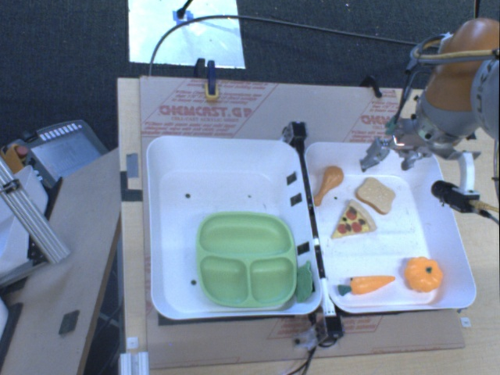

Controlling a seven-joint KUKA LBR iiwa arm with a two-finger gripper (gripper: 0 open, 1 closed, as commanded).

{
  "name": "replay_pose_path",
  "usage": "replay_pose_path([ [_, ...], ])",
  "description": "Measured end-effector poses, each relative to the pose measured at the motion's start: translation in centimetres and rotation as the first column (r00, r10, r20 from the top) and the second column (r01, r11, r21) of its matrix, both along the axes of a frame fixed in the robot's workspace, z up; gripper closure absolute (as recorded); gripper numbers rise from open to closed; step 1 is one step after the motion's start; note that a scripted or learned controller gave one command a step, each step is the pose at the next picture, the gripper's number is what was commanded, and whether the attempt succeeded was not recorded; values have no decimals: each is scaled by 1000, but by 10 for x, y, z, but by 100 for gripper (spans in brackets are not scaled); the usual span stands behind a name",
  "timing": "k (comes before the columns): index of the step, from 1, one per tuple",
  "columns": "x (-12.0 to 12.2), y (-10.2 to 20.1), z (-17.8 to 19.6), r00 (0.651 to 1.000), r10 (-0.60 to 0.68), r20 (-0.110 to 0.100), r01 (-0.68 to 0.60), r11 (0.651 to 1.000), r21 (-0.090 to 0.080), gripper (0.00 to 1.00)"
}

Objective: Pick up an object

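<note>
Bench of pale wood and printed cardboard (258, 104) carries two shallow white plastic bins side by side. The left bin (168, 209) holds a light green moulded tray with three compartments (244, 258), lying flat toward the bin's near right corner, with a small dark green item (304, 283) tucked just beside its right edge, too hidden to identify. The right bin (449, 244) holds five toy foods, all lying apart from one another: an orange pumpkin (423, 274) near the front right, a tan slice of bread (376, 195) toward the back, a yellow pizza wedge with red spots (353, 222) just in front of the bread, an orange carrot with a green tip (366, 284) along the front wall, and a tan chicken drumstick (328, 183) near the bin's left wall. The grey arm with its orange band (462, 61) reaches in from the right, and its two-finger gripper (395, 155) hovers over the right bin's back edge, above and behind the bread. The fingers appear spread apart with nothing between them, though the angle makes this hard to judge.
</note>
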State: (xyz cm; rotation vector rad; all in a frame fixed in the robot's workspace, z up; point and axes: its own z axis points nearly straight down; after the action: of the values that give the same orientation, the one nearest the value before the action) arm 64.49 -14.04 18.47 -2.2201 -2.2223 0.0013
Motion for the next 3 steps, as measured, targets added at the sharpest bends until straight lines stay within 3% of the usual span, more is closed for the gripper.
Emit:
replay_pose_path([
  [2,-5,-3,-100,1000,1,4,-1,1000,-1,0],
  [3,-2,-4,-84,1000,1,15,-1,1000,-4,100],
])
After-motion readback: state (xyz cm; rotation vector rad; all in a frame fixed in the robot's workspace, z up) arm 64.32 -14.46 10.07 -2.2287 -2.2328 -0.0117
